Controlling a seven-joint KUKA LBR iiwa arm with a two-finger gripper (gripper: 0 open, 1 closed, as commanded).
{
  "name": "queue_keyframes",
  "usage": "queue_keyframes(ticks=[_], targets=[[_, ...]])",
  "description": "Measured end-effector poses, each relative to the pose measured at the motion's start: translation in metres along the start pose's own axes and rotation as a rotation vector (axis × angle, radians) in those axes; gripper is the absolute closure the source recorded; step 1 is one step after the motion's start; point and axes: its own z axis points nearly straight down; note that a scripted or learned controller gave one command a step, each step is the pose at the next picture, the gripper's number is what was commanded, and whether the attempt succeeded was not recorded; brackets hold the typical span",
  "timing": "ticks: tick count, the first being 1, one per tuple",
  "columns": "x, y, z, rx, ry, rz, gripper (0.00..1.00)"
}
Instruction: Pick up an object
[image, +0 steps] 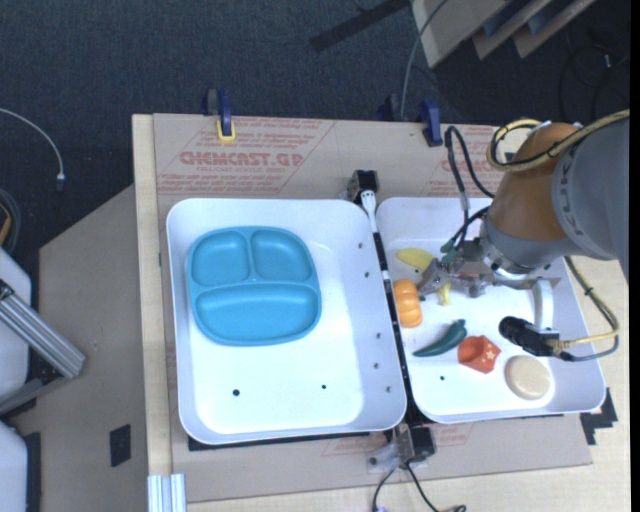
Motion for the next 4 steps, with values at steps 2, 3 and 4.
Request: queue_keyframes(ticks=[2,3,4], targets=[[0.004,0.009,-0.071,-0.009,-0.002,-0.002,1.0],[0.007,0.003,-0.115,-0.006,-0.002,-0.001,1.0],[0.005,0.009,-0.175,-0.007,-0.002,-0.001,1.0]])
